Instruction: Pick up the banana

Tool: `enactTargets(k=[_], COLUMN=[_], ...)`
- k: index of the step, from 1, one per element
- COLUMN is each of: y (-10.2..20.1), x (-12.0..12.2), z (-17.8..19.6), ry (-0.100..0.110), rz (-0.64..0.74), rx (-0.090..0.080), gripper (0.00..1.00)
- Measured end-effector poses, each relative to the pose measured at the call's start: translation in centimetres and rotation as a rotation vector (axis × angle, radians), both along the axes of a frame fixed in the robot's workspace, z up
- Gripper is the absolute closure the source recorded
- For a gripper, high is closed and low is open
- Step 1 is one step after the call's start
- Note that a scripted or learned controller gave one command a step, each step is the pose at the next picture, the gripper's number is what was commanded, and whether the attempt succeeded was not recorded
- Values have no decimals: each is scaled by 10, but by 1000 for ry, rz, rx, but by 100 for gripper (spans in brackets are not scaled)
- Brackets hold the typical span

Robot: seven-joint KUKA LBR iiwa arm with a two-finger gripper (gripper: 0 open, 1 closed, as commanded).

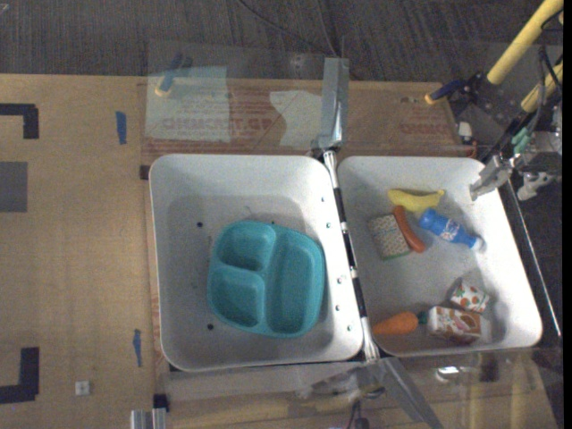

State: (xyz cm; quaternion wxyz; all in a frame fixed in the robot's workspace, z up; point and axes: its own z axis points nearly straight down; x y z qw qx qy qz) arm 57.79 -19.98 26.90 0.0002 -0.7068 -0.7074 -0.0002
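My pincer hangs at the upper right corner of the right bin, just over its rim, and I judge it empty; whether it is parted or closed I cannot tell, since it reads as a small pale blur against the dark floor; nothing shows between its tips.

The banana lies in the upper part of that same bin, at about nine o'clock from my pincer, a touch toward eight; it is near but apart from me, with bare white bin floor between us. Its long axis runs close to three-to-nine, level across the view, with one tip pointing toward me at three o'clock; so I judge that I must travel toward nine o'clock and come down with my closing line crossing that axis, from twelve to six.

The banana looks short, yellow and slightly curved, smooth like a toy; it is crowded on its six o'clock side; a blue bottle lies slanted just below it, its near end touching or almost touching the fruit; a red sausage-shaped piece and a small patterned block sit just beside its lower left. The twelve o'clock side is open floor, which I judge the safer flank for a finger.
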Motion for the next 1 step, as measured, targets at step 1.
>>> enactTargets(k=[1], y=[25], x=[71], z=[-151], ry=[-1], rz=[150], rx=[-1], gripper=[0])
